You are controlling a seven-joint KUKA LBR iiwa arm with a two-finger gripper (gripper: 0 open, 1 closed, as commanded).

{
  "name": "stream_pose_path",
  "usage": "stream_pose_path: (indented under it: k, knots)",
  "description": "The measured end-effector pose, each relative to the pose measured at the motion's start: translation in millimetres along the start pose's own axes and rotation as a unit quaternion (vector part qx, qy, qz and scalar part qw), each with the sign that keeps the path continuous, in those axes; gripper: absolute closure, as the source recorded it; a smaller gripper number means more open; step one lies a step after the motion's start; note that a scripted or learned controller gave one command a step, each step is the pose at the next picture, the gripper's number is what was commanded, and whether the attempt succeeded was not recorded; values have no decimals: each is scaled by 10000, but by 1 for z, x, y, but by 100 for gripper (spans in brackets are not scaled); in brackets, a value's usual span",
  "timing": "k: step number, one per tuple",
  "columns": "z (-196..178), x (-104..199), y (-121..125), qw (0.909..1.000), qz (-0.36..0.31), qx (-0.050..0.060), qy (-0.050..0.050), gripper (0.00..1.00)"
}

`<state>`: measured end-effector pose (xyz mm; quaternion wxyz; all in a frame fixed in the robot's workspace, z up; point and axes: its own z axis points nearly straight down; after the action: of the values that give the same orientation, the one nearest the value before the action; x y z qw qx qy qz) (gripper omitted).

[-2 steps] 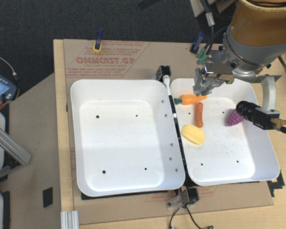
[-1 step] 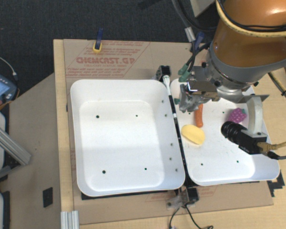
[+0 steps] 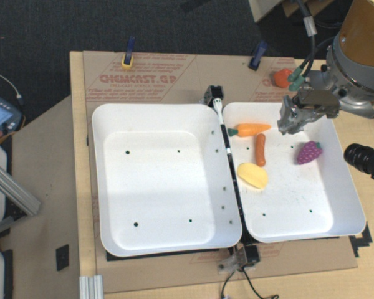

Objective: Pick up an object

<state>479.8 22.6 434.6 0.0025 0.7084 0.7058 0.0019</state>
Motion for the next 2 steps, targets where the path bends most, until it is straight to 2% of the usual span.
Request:
stream_pose_path:
  k: [1,2]
  knots:
    - [75,54,36,10000,-38,64,4,100]
    - [80,-64,17,10000,42,43,-7,100]
